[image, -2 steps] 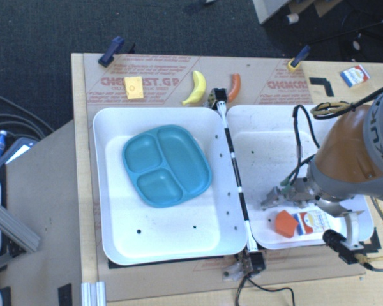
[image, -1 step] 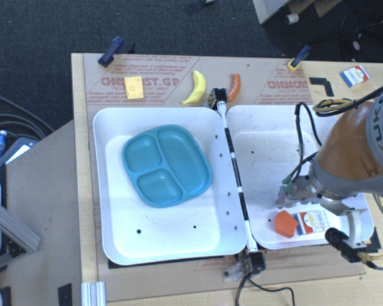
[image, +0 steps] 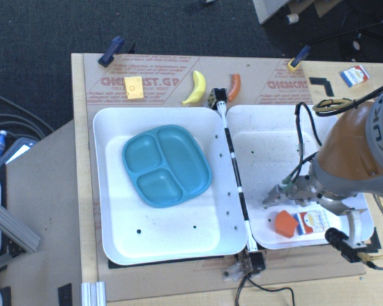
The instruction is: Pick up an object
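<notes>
Nearby, claw (image: 272, 198) above orange block (image: 285, 224), near bin's front rim (image: 293, 243).

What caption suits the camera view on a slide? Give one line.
Arm's end effector over right bin near orange block; blue divided plate in left bin.

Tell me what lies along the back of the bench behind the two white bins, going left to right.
Blue clamp → yellow block → banana → orange carrot-like toy → blue-and-yellow clamp → small blue-and-white card.
</notes>
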`<move>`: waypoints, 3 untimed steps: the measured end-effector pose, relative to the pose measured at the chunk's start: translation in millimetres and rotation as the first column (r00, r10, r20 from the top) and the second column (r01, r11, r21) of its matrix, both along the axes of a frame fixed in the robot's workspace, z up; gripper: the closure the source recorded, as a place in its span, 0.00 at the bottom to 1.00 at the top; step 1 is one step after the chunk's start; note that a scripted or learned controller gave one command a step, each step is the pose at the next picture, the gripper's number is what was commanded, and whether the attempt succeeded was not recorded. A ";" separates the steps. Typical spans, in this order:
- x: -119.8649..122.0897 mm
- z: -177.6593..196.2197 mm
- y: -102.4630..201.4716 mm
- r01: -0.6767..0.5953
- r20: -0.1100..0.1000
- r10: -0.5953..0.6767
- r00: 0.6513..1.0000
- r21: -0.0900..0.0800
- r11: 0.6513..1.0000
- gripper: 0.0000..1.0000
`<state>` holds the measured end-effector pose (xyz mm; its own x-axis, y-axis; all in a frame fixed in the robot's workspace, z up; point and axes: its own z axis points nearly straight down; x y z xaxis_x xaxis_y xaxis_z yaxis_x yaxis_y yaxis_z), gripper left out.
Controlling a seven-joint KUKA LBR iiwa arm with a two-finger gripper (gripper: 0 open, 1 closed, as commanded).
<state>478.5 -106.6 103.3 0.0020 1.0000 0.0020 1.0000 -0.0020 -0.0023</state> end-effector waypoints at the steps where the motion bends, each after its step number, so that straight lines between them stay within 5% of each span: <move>1: 0.0 -19.2 13.7 -0.002 -0.001 0.002 1.000 0.000 1.000 0.00; 2: -0.1 -9.5 13.5 -0.001 0.000 0.001 1.000 0.000 1.000 1.00; 3: -0.1 -9.5 13.5 -0.001 -0.001 0.001 1.000 0.000 1.000 0.00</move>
<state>478.4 -93.1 93.8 0.0011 1.0000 0.0015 1.0000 -0.0011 -0.0028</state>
